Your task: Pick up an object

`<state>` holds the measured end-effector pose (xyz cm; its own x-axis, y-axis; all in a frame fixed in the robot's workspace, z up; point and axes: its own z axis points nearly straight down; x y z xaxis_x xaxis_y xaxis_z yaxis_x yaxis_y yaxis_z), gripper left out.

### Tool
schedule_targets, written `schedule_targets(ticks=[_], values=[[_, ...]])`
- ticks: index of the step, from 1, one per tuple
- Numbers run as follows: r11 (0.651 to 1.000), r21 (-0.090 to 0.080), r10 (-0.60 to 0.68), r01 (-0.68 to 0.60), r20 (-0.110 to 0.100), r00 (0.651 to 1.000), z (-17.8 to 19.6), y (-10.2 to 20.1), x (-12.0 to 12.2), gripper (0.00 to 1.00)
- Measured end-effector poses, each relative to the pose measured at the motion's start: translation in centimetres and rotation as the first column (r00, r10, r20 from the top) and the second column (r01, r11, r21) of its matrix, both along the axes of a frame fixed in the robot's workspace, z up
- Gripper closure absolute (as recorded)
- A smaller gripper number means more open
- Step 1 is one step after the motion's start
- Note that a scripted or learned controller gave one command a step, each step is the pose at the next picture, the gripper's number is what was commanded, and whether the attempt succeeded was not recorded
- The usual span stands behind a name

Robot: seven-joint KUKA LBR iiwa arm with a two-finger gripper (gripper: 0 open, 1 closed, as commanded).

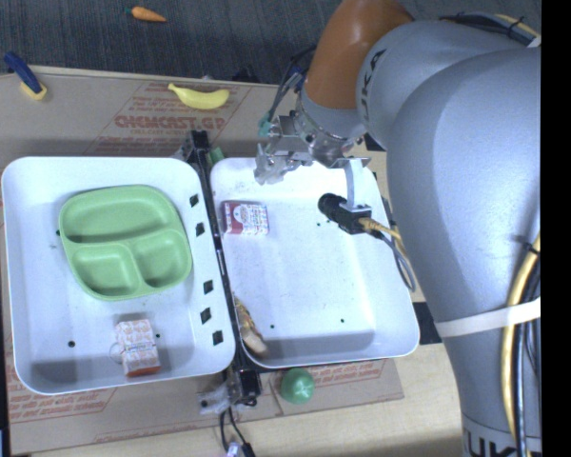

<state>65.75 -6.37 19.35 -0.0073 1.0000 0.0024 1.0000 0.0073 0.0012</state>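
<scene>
While the gripper [272, 167], its opening not discernible, is poised at the right bin's [362, 336] twelve o'clock, descent toward the carton [245, 219] at six o'clock is needed.

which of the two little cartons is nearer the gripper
The red-and-white carton in the right bin, lying just below and left of the gripper. The orange carton lies far off in the left bin, below the green tray.
</scene>
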Motion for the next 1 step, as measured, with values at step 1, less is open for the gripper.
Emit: schedule_targets(ticks=[1], values=[[1.000, -0.001, -0.001, 0.001, -0.003, 1.000, -0.13, -0.15, -0.09, 0.00]])
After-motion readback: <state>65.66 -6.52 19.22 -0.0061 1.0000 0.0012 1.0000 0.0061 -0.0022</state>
